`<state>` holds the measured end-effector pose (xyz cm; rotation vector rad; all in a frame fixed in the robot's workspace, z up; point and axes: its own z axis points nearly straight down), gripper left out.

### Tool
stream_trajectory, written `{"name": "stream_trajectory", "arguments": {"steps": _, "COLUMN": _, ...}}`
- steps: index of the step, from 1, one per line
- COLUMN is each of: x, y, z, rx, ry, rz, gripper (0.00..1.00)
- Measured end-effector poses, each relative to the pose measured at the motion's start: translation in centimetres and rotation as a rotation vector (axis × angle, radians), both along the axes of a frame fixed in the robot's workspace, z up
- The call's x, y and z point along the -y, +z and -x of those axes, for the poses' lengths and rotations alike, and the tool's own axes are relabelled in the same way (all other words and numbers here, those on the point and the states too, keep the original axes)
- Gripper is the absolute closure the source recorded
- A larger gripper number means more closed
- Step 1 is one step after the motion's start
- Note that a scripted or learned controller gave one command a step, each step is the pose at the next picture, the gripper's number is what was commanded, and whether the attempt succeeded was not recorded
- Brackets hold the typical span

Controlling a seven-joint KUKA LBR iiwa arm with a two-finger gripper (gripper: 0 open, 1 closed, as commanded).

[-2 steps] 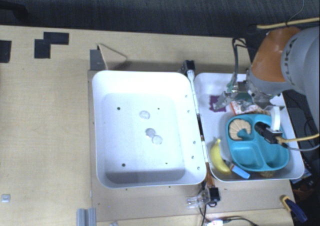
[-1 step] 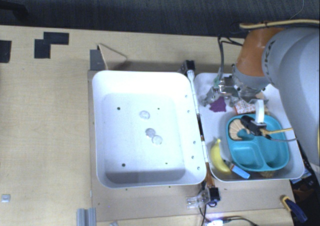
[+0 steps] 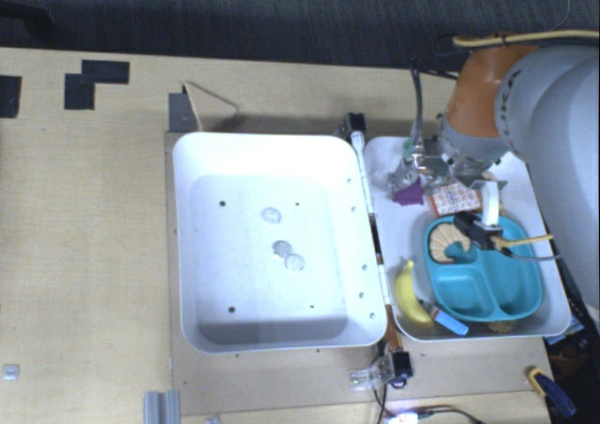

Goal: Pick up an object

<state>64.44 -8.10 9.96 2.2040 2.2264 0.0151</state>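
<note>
My gripper (image 3: 415, 172) hangs low over the far left part of the right bin (image 3: 381, 161), on the grey arm with its orange band (image 3: 478, 84). A small purple object (image 3: 407, 194) lies just below and in front of the gripper, very close to it; whether they touch is unclear. Beside it to the right lies a red-and-white patterned packet (image 3: 451, 198). A teal divided tray (image 3: 497, 283) takes up the near half of the bin, with a round tan piece (image 3: 448, 244) at its far left corner. A yellow banana (image 3: 409, 295) lies along the tray's left side.
The left bin (image 3: 202, 314) stands beside the right one, with three small pale discs (image 3: 283, 248) on its floor. A blue piece (image 3: 451, 323) pokes out under the tray's near edge. The arm's large grey body covers the right bin's far right side.
</note>
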Motion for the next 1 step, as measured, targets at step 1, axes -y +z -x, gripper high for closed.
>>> {"name": "stream_trajectory", "arguments": {"steps": 1, "x": -8.91, "y": 8.69, "z": -2.55, "rx": -0.007, "ry": -0.003, "rz": -0.002, "gripper": 1.00}}
